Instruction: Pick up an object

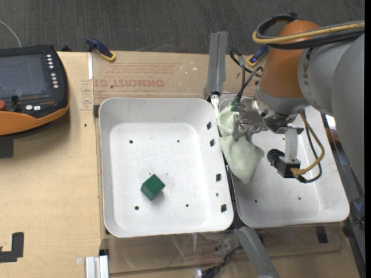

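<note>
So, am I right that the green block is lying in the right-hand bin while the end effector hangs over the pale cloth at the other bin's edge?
Not quite: the camera view shows the green block lying in the left bin, not the right one. The rest stands: the end effector hangs over the pale cloth, which is draped at the left edge of the right bin.

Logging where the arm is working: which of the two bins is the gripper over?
The right bin. The gripper is at its left side by a pale cloth; the left bin holds a green block.
</note>
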Action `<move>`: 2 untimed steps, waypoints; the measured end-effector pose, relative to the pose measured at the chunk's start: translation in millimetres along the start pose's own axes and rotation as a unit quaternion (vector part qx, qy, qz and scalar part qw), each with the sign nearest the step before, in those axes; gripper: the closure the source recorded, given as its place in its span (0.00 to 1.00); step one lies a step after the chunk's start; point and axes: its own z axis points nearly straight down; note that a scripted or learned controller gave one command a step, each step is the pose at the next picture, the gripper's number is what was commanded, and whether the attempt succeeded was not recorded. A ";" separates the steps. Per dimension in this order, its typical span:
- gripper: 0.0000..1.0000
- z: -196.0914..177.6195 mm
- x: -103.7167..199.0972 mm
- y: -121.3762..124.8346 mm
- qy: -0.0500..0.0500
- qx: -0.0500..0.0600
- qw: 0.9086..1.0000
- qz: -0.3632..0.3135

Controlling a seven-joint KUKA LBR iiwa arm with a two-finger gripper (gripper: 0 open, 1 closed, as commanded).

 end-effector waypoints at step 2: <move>1.00 -30.7 78.3 -65.7 0.000 0.001 0.988 -0.157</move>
